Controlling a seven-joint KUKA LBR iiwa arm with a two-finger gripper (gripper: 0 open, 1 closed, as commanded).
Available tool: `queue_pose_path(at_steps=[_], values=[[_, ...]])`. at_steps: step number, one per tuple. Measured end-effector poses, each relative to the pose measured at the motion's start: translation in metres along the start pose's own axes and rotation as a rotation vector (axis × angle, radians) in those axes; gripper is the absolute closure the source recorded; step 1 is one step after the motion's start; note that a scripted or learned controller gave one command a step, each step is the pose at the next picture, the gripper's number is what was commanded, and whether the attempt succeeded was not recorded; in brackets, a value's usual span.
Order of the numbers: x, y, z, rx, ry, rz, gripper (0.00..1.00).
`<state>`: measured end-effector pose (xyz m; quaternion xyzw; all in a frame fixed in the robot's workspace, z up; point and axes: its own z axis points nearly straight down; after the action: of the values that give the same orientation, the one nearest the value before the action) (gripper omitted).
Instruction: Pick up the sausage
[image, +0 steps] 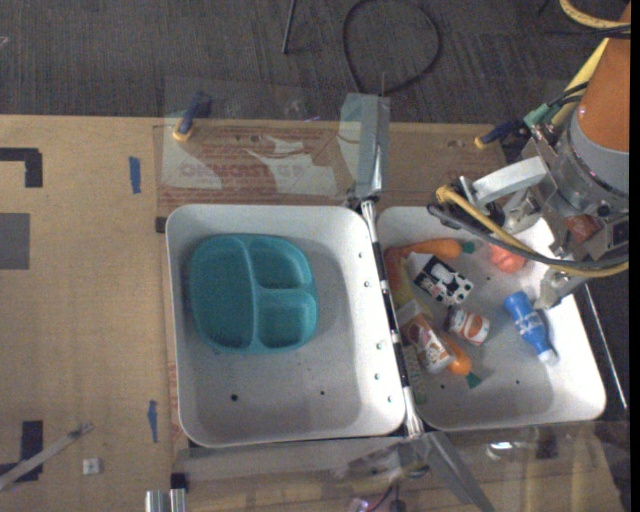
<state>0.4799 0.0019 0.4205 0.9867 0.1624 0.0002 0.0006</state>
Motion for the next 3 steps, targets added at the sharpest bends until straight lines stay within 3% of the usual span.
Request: queue_pose_path(at_steps=[1,2,3], values=[[-0.009,0.027,0.152,0.005,-0.004,-0.497,0.00],[0.002,-0.007,0.077,0.002,-0.002,-0.149,0.00],[0.007,-0.011,-0.012,0.000,0.001,0.101,0.00]])
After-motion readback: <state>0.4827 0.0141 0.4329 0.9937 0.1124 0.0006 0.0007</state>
